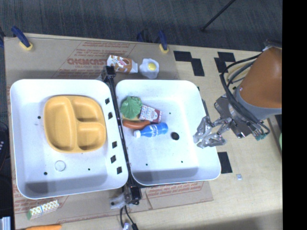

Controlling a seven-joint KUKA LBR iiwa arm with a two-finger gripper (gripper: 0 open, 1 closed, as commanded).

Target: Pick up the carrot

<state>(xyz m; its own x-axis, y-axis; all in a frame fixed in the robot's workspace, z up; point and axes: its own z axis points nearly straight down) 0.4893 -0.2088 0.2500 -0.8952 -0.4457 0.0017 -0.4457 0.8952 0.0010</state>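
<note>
The carrot (135,124) is a short orange piece lying flat in the left part of the right bin (184,169). It rests between a green leafy vegetable (130,107) above and a blue bottle (152,130) below, touching both. A red packet (149,113) lies just above its right end. My gripper (207,134) hangs over the right rim of that bin, well to the right of the carrot. Its fingers are open with nothing between them.
The left bin (24,176) holds a yellow divided plate (74,123). Behind the bins on the cardboard sit a small brown carton (120,63) and a yellow and white toy (149,67). A dark hole (175,136) marks the right bin's floor.
</note>
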